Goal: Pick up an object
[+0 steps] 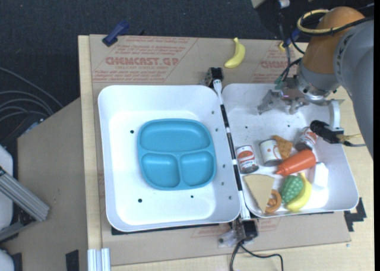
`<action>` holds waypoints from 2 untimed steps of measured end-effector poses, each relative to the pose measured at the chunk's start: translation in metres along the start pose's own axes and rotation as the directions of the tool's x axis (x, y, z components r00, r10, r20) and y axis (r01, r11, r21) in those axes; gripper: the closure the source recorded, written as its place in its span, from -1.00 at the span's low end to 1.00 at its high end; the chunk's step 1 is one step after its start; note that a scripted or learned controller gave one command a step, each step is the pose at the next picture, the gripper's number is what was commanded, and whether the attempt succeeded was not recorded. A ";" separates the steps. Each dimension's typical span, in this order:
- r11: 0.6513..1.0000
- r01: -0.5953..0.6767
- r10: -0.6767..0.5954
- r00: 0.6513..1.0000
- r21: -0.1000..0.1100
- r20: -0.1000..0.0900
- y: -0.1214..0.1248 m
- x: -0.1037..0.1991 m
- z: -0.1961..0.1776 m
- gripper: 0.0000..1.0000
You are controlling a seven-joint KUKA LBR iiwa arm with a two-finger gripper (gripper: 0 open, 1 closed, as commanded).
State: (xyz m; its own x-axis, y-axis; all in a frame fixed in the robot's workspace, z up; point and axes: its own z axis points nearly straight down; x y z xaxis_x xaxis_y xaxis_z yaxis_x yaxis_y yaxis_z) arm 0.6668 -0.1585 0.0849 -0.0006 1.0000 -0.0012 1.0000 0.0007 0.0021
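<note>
bins (113, 145): 2 | blue tray (176, 153): 1 | cans (246, 158): 2 | bananas (235, 54): 2

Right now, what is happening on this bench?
A grey arm reaches in from the right, its gripper over the far end of the right bin, with nothing seen between its fingers. The toy food, such as the carrot, lies at the near end. The left bin holds a blue tray.
</note>
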 end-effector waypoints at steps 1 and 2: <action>1.000 -0.001 0.001 1.000 0.005 -0.002 -0.017 -0.007 0.000 -1.00; 1.000 0.000 0.000 1.000 0.000 0.000 0.000 -0.008 0.000 -1.00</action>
State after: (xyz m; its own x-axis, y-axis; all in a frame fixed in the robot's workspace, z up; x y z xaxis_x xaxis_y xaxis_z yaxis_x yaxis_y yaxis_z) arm 0.6669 -0.1665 0.0851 -0.0009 1.0000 -0.0008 1.0000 0.0009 0.0025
